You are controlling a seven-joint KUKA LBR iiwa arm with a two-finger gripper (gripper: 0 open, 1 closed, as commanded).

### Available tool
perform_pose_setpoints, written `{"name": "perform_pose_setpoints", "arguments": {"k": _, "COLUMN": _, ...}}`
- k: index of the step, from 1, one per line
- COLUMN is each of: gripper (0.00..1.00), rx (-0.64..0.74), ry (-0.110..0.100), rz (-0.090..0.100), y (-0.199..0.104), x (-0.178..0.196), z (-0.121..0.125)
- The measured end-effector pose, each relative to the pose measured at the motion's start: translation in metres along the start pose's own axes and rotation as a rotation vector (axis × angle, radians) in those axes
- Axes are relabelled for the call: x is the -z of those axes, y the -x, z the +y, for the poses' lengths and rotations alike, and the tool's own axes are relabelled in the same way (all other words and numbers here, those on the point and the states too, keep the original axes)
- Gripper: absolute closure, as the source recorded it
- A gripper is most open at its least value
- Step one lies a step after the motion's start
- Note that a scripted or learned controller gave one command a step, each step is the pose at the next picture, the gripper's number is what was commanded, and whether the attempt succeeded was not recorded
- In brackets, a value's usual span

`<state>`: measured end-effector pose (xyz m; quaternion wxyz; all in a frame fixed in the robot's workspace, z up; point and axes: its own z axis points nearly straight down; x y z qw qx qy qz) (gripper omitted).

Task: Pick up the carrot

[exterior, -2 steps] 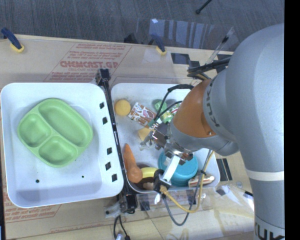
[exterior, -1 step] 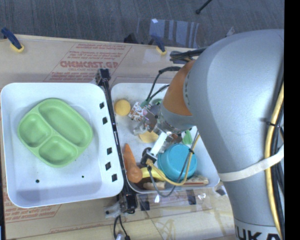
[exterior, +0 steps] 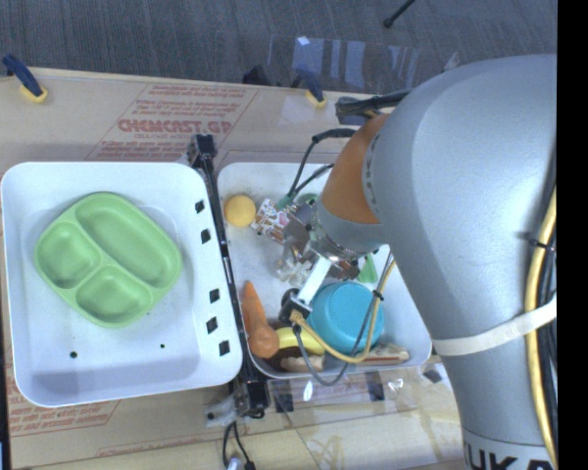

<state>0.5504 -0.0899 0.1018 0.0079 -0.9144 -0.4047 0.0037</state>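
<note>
Closest up: grey arm (exterior: pixel 480 194), letters "UKA" readable low on it, covering the right half of the right bin (exterior: pixel 265 171). Red "CHEMCAST GP" printed on brown sheet (exterior: pixel 176 125) under both bins. Gripper (exterior: pixel 292 248) down among clutter mid-bin; spread or closed, cannot tell. Carrot (exterior: pixel 252 309) along that bin's left wall, toward the front corner, near blue cup (exterior: pixel 345 316). Open room around green plate (exterior: pixel 108 258) in left bin (exterior: pixel 10 292).

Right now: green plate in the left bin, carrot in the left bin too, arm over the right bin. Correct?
One thing is off: the carrot lies in the right bin, by its left wall, as the camera view shows. The green plate is in the left bin, the arm over the right bin.
</note>
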Motion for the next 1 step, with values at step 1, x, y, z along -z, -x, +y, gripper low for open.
{"name": "perform_pose_setpoints", "arguments": {"k": 1, "gripper": 1.00, "rx": 0.327, "ry": -0.002, "rz": -0.010, "y": -0.0528, "x": -0.0106, "z": 0.0791}}
